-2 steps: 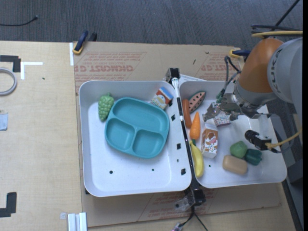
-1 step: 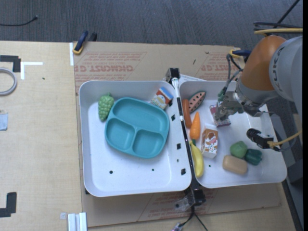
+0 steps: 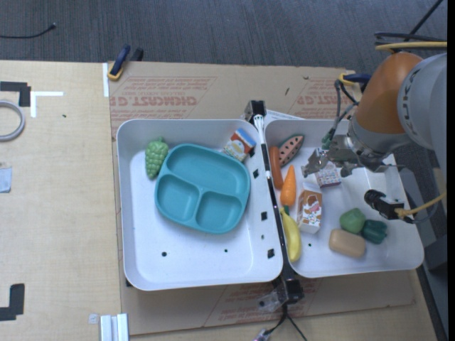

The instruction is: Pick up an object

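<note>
My gripper hangs over the upper middle of the right bin. Directly under its tip is a small white packet with a red label; whether the packet is gripped or just lying beneath it is unclear. Left of the gripper lie a watermelon slice, a carrot and a red sausage. A small juice carton lies just below the gripper.
A banana lies by the right bin's left wall. A green ball, a dark green pepper and a tan lump sit at its lower right. The left bin holds a teal divided plate, green grapes and a small carton.
</note>
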